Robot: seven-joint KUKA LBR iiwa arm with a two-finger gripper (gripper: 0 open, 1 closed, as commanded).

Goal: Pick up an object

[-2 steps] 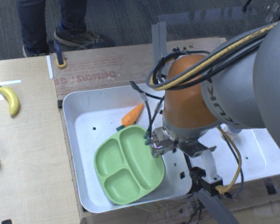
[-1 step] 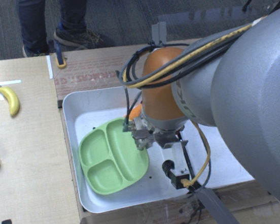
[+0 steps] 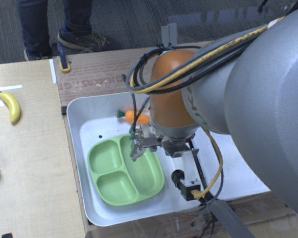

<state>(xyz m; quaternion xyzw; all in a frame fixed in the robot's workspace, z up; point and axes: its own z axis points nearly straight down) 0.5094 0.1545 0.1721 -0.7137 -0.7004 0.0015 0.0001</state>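
A large grey robot arm with an orange band (image 3: 170, 94) reached in from the right over a shallow white plastic bin (image 3: 82, 151). Its metal two-finger gripper (image 3: 137, 146) hung above the right-hand compartment of a light green plastic divided tray (image 3: 112, 172), which lay in the left part of the bin. How far apart the fingers stood could not be made out, and nothing could be seen between them. A small orange carrot-shaped toy with a green tip (image 3: 131, 116) lay just beyond the tray, partly hidden by the arm. Well to the left, on the pale wooden bench (image 3: 31, 175), lay a yellow banana (image 3: 11, 106)
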